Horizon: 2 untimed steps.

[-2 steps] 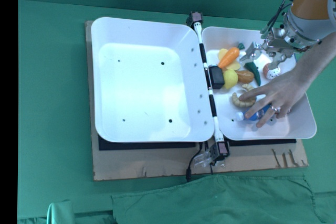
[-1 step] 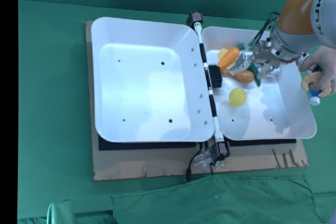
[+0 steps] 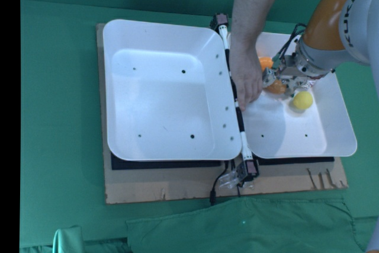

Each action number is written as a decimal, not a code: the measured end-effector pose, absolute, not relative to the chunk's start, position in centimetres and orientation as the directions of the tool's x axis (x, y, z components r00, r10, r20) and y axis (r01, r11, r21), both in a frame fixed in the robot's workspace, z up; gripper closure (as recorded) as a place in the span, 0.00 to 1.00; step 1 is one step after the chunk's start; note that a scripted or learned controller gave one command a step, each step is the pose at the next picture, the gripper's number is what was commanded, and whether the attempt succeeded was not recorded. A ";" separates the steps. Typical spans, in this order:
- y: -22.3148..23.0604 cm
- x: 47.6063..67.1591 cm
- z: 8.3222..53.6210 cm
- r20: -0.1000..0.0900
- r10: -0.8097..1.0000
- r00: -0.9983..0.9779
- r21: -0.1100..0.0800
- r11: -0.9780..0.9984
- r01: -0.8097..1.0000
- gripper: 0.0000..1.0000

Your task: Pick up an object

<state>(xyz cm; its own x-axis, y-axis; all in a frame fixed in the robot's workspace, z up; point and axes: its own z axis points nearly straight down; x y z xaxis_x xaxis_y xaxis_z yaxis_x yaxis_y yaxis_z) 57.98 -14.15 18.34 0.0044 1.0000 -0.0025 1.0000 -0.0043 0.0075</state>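
In the right bin [image 3: 331, 139] a yellow ball [image 3: 302, 100] lies just below and right of my gripper [image 3: 283, 81]. An orange object [image 3: 266, 62] shows beside the gripper on its left, and another orange piece [image 3: 276, 87] sits right under it. The gripper hangs low over these orange things at the bin's upper middle; the wrist hides its tips. A person's bare arm reaches down from the top, with the hand [image 3: 246, 81] resting in the right bin next to the gripper.
The left bin [image 3: 118, 38] stands beside the right one, joined by a hinge strip [image 3: 235, 103]. Both sit on a brown board [image 3: 177, 183] on green cloth. The person's forearm [image 3: 251, 3] crosses above the divider.
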 end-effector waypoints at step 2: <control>-15.5 58.6 25.6 -0.004 1.000 0.003 0.009 -0.003 1.000 1.00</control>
<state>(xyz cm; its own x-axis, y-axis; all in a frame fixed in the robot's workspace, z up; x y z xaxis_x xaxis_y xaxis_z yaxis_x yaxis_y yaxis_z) 58.65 -15.50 25.56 0.0033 1.0000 -0.0038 1.0000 -0.0033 0.0087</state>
